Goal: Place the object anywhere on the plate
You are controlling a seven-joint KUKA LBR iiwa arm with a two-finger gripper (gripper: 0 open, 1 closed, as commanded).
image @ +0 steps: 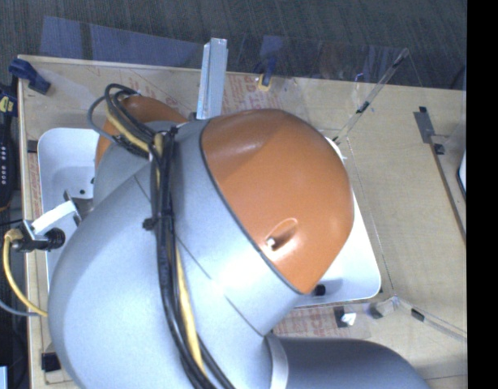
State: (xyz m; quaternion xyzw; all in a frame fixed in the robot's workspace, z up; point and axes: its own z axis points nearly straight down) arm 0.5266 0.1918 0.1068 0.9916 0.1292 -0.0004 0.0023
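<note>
My grey arm with its orange band (273,193) covers most of the view and hides both bins' floors. A strip of the left white bin (58,156) shows at the far left. A corner of the right white bin (364,275) shows beneath the orange band. The plate and the object are hidden behind the arm.
The wooden bench (403,201) lies bare to the right of the bins. Black and yellow cables (164,241) run along the arm. A metal post (212,75) stands at the back edge. Blue clamps (26,71) sit at the bench's back left corner.
</note>
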